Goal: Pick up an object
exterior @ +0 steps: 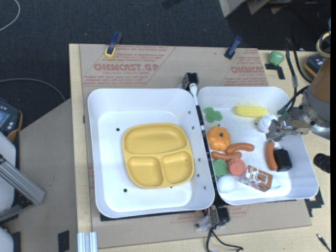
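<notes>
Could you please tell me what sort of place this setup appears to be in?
Most likely a robotics lab test bench: two white bins clamped onto a cardboard-covered board, toy food such as a corn cob for grasping, and a robot gripper over the right bin.

We see two white bins side by side on the desk (157, 62). The left bin (102, 140) holds a yellow divided tray (157, 154). The right bin (302, 167) holds toy food: a corn cob (251, 111), a green leaf piece (212, 114), an orange pumpkin (218, 138), two sausages (233, 150), another sausage (270, 156) touching a black block (283, 159), a white egg (227, 184) and a small packet (257, 178). The claw (275, 130) hangs over the right bin, just above the sausage and block; we can't tell its finger state.
</notes>
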You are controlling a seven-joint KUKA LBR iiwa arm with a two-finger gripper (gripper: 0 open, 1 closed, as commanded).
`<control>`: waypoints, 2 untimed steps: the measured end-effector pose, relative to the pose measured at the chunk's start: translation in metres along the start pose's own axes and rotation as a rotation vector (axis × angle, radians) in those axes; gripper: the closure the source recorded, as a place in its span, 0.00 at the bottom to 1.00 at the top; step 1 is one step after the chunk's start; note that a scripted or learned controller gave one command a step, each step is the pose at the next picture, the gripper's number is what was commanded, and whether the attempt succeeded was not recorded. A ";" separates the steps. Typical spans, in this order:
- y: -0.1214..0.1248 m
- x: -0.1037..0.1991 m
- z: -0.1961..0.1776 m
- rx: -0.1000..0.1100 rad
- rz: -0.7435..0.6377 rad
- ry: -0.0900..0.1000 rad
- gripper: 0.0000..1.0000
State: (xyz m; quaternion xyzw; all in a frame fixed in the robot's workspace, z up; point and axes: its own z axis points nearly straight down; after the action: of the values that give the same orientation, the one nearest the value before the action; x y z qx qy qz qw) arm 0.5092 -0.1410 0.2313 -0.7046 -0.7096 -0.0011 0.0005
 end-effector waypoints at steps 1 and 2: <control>0.012 0.045 0.011 0.003 0.002 0.000 1.00; 0.025 0.096 -0.002 -0.003 0.001 -0.001 1.00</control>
State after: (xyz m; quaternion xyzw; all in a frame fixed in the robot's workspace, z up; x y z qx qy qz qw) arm 0.5335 -0.0450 0.2333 -0.7049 -0.7093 -0.0016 -0.0010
